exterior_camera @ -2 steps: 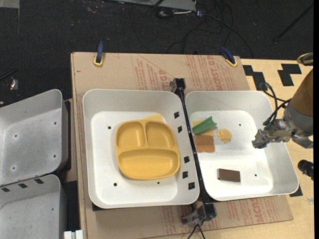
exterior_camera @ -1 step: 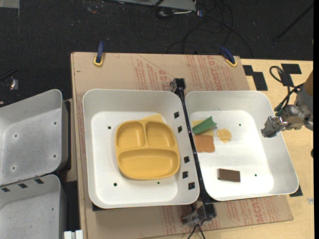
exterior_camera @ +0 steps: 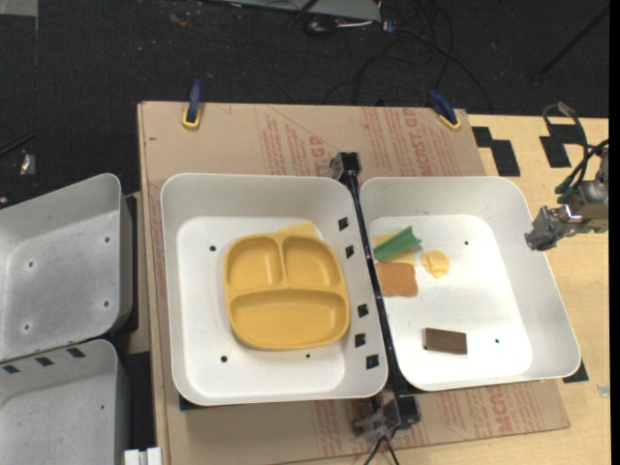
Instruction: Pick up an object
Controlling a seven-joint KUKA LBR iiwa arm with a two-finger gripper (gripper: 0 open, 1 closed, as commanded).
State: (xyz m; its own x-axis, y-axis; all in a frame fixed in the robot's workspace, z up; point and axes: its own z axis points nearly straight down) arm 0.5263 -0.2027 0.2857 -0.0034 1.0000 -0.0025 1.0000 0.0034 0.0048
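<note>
Hovering at the right bin's (exterior_camera: 542,289) outer rim: gripper (exterior_camera: 544,232), finger state not discernible. Contents of that bin: green piece (exterior_camera: 395,244), yellow lump (exterior_camera: 435,263), orange-brown slab (exterior_camera: 397,280), dark brown block (exterior_camera: 445,341). Left bin (exterior_camera: 194,260) holds a yellow divided tray (exterior_camera: 287,292). Risk: the three clustered items touch, so a descent there may nudge neighbours or miss.

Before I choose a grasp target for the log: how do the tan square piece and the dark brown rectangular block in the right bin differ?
The tan square piece is lighter and roughly square; the dark brown rectangular block is darker and elongated. The tan piece lies near the divider beside a green wedge; the brown block lies alone toward the near rim. Both lie flat in the right white bin.
</note>
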